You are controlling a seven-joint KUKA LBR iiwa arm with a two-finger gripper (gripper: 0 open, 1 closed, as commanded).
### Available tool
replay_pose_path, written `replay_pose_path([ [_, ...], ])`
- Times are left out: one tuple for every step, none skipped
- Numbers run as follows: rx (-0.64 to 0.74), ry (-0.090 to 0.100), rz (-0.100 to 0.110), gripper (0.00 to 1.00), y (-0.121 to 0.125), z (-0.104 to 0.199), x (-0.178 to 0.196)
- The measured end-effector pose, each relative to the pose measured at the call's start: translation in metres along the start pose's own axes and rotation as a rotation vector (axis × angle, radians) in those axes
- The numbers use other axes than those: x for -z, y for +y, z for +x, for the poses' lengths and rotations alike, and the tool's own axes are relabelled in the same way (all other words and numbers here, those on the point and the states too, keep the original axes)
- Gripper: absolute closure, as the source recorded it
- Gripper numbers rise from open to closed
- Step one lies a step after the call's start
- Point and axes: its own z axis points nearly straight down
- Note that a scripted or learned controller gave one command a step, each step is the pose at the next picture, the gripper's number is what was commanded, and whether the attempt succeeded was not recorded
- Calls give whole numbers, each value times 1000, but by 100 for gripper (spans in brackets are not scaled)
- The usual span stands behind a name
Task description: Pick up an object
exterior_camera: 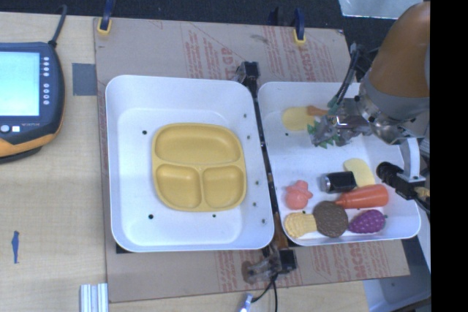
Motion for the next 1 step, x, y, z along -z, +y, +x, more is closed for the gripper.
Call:
replay_pose_path([
  [1,-1,0,100,2,60,20],
])
